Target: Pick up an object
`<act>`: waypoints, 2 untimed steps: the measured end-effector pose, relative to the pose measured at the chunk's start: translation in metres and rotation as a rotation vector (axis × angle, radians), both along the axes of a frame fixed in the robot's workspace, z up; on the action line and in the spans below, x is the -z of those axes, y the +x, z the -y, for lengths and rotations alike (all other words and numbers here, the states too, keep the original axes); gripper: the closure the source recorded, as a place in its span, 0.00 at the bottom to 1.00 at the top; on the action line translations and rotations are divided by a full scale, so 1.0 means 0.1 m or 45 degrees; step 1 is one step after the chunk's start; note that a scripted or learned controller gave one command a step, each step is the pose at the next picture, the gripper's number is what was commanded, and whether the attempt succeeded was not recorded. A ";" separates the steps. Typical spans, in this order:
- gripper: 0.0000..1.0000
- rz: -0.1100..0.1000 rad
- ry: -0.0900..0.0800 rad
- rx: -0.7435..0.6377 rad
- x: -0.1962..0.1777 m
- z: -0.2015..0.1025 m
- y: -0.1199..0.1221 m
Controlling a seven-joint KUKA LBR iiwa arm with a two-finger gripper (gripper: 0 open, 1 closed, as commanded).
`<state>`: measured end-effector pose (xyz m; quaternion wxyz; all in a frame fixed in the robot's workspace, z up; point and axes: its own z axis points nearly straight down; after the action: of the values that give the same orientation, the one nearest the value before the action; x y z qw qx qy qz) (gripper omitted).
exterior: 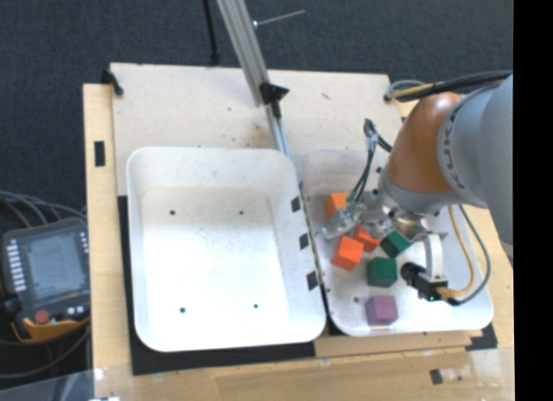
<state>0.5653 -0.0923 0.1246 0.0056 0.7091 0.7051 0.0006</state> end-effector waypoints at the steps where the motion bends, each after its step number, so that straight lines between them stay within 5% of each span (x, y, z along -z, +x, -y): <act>1: 1.00 0.009 0.001 0.008 -0.13 0.01 0.02; 2: 1.00 -0.003 0.007 -0.007 -0.74 0.00 -0.04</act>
<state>0.5611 -0.0922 0.1984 0.0028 0.7072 0.7070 0.0019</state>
